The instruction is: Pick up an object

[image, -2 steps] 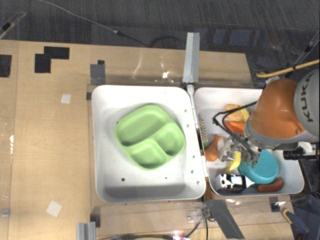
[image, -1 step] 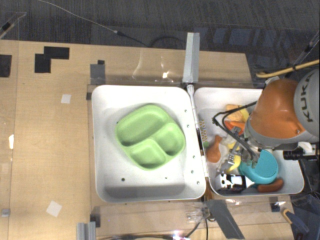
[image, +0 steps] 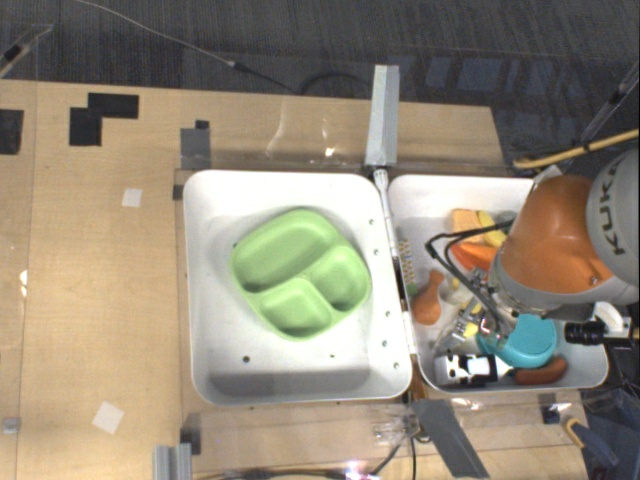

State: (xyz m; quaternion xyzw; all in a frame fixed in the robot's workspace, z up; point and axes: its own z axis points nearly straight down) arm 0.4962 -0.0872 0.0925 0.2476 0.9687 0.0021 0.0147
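While the grey arm's gripper is low in the right white bin, a teal plastic cup lies just right of it, beside other small objects.

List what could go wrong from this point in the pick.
1. The right bin is crowded: a teal cup, a brown piece, a black-and-white item and orange pieces lie close together, so the tool may nudge or catch the wrong one.
2. The arm covers much of that bin, so a missed grasp could be hard to spot.
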